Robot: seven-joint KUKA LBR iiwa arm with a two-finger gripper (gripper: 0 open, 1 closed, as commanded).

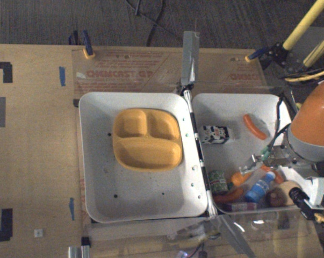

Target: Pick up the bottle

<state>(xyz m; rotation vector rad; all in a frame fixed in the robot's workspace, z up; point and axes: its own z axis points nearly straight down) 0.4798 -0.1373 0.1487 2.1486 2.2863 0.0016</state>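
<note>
While the grey arm with its orange band (315, 123) leans in from the right, its two-finger gripper (266, 161) hangs low over the right-hand shallow white bin (226, 107), down near that bin's front half. Whether the claw is spread or pressed together I cannot tell; the metal parts there are small and tangled with cables.

And there's the target: the clear plastic bottle with a blue cap and blue label (259, 187) lies on its side in the front part of the right bin, tilted, cap end pointing up towards the gripper. It sits just below and beside the gripper, not visibly between any fingers. Right by it, an orange carrot-shaped toy (242, 176) lies slantwise, and a dark green can-like object (217, 181) rests against the bin's left wall. A brown rounded item (277, 196) crowds the bottle's right side, perhaps touching it.

Further back in the same bin, a small black-and-white carton (214, 134) sits close to the divider, and an orange sausage-shaped toy (255, 126) lies near the far right.

Over in the left-hand shallow white bin (97, 160), a yellow plastic tray with three compartments (148, 138) rests flat towards the back. Both bins stand on the wooden bench (33, 144), blue tape marks dotted about.
</note>
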